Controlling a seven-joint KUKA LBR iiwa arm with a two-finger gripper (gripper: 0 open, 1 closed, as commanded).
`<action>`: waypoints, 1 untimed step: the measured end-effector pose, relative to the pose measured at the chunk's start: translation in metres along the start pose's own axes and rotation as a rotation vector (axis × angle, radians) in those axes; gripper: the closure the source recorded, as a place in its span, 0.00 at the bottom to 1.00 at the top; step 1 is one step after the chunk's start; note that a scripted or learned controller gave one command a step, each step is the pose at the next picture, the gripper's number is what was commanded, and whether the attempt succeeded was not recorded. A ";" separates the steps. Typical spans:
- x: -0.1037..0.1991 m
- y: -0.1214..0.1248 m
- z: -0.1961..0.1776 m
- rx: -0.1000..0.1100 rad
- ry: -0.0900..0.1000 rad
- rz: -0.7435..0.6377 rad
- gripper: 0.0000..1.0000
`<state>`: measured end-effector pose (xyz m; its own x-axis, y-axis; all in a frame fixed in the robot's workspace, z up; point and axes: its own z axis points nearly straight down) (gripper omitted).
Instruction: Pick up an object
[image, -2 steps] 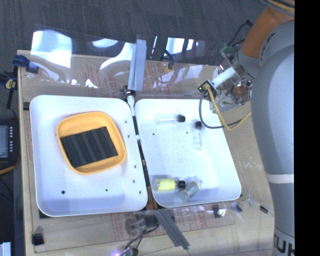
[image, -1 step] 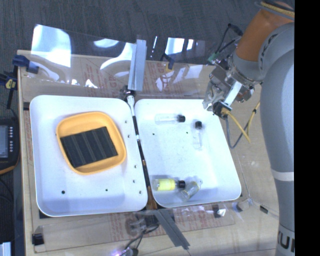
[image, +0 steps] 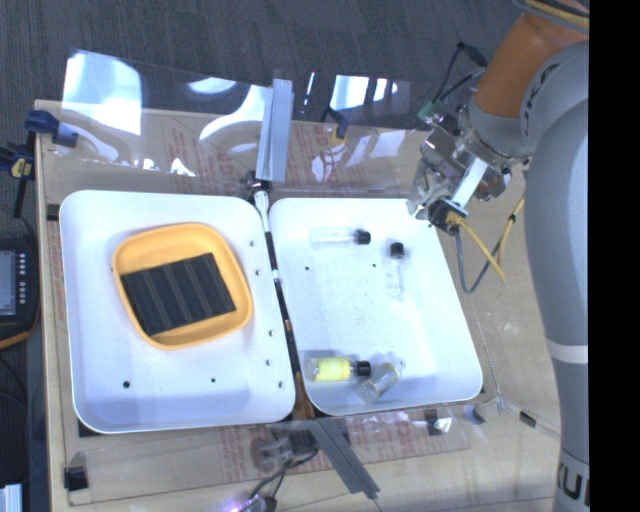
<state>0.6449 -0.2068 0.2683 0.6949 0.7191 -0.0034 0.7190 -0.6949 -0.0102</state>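
Camera view. The arm (image: 560, 150) reaches in from the right, with the tool (image: 438, 208) poised over the upper right rim of the right bin (image: 455, 330); whether the tool is apart or together cannot be told, and nothing is seen held in it. Candidate objects lie in the right bin: two clear vials with black caps, one (image: 340, 238) near the top centre and one (image: 396, 268) just right of it, and at the bottom a yellow vial (image: 338, 369) beside another clear one (image: 380, 380). The left bin (image: 90, 300) holds a yellow tray (image: 180, 284) with a dark ribbed insert.

Risks, as judgements: the vials are small, smooth and round, so they may roll or slip aside as the tool closes; the two at the bottom lie close together near the wall, which could block a clean approach or make for a double pick; the transparent bodies may be poorly located. The tool also sits near the rim and could strike it on descent.

Writing: no brand, label or text can be read.
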 end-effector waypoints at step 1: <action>0.000 -0.008 -0.009 -0.004 0.000 -0.237 1.00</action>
<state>0.6396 -0.2016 0.2778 0.5067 0.8621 -0.0014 0.8621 -0.5067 -0.0063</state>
